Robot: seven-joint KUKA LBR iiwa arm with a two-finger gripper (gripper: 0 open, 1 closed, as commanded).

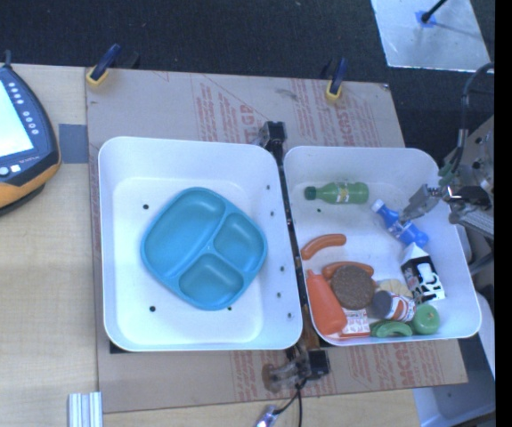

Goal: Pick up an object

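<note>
Since our claw [420,205] hangs at the right bin's [371,157] edge by the blue bottle [399,225], we can't tell its grip.

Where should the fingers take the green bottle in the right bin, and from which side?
Probably across the middle of the green bottle, coming straight down from above. It lies flat on its side, apart from the other items, so its narrow width is likely easiest to close on.

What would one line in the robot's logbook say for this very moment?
stage: reaching in | gripper: over right bin, beside blue bottle | held: nothing seen | left bin: blue divided plate
</note>
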